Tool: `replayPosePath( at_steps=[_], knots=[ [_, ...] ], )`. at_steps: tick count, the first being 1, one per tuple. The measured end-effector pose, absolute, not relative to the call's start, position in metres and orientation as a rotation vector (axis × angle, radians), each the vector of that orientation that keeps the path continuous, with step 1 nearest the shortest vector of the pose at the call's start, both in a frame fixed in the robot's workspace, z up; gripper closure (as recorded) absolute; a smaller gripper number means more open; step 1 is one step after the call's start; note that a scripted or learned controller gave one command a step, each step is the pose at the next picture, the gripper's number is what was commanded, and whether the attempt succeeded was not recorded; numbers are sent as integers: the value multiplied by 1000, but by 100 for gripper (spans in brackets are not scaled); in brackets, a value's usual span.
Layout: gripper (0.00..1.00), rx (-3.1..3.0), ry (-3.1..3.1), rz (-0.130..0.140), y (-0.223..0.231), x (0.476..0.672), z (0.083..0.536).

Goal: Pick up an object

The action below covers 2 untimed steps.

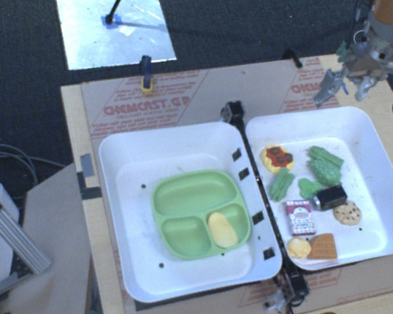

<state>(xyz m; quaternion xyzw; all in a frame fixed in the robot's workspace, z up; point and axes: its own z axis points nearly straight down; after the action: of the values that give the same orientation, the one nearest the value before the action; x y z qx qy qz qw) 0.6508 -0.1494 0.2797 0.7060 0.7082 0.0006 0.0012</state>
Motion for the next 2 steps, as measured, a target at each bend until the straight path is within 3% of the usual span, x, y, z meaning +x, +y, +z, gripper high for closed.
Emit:
replayPosePath(
  at_steps=[1, 2],
  knots=[
    [0, 2222, 2227, -5, -156, 668, 178],
    [0, 2217, 2228, 0, -146, 668, 80]
  ],
)
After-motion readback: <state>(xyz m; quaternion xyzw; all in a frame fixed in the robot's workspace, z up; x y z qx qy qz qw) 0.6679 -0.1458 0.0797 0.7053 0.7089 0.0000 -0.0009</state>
